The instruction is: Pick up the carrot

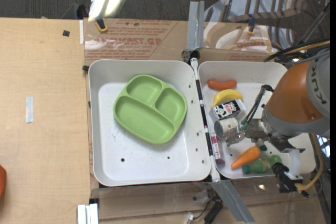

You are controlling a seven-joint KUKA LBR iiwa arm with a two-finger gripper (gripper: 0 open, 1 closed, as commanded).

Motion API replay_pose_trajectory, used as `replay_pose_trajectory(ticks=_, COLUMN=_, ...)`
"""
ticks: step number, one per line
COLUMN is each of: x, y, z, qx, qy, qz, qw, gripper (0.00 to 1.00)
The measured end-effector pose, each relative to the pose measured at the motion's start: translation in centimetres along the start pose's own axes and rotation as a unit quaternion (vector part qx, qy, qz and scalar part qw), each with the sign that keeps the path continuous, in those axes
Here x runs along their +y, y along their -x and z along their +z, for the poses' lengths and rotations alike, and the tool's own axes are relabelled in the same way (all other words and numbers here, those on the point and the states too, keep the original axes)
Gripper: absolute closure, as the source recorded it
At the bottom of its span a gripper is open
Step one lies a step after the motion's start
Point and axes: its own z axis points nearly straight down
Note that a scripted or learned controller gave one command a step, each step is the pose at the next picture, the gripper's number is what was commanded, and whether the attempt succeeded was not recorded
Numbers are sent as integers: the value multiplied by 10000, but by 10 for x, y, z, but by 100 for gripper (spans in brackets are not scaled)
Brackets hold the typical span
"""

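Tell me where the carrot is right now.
The carrot lies in the right bin, near its front edge, beside a green item and just below the gripper.

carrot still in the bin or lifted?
In the bin. The carrot lies flat on the right bin floor beside a green item; the end effector sits above it.

One fixed camera above the bench looks down at a slant from moderate distance, taking in both white bins, left bin (100,128) and right bin (273,73), with the arm (296,97) entering from the right
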Motion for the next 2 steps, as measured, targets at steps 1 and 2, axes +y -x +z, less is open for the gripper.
replay_pose_trajectory(ticks=1, x=0, y=0, z=0, qx=0, qy=0, qz=-1, qw=10000, gripper=0)
replay_pose_trajectory(ticks=2, x=0, y=0, z=0, qx=0, qy=0, qz=-1, qw=10000, gripper=0)
